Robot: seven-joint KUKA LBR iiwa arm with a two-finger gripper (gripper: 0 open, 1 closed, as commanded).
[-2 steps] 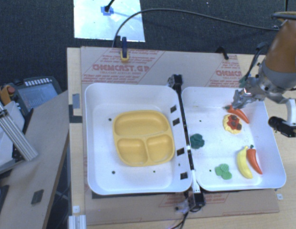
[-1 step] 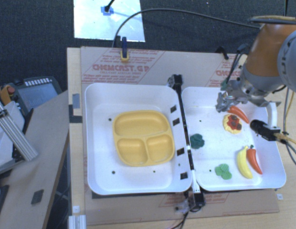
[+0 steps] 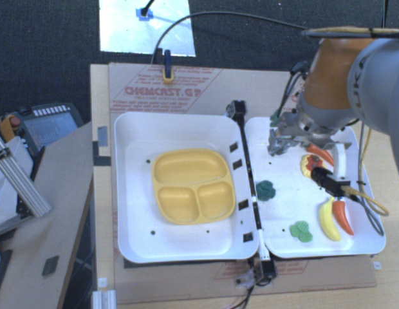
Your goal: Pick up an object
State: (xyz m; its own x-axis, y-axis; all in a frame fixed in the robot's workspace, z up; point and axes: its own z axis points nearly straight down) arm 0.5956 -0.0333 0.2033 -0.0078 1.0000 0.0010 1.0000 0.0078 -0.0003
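The right bin holds several small toy foods. A dark green piece lies near its left wall and a lighter green piece near its front. A yellow banana and a red-orange pepper lie side by side at the front right. An orange-red piece and a yellow-red piece lie further back, partly under the arm. My gripper hangs over the back left of this bin, above bare floor and up-right of the dark green piece. Nothing shows in it.
The left bin holds a yellow three-compartment tray. A black divider with clips runs between the bins. A black fitting with a yellow cable hangs from the arm over the right bin. A control pendant sits at the left.
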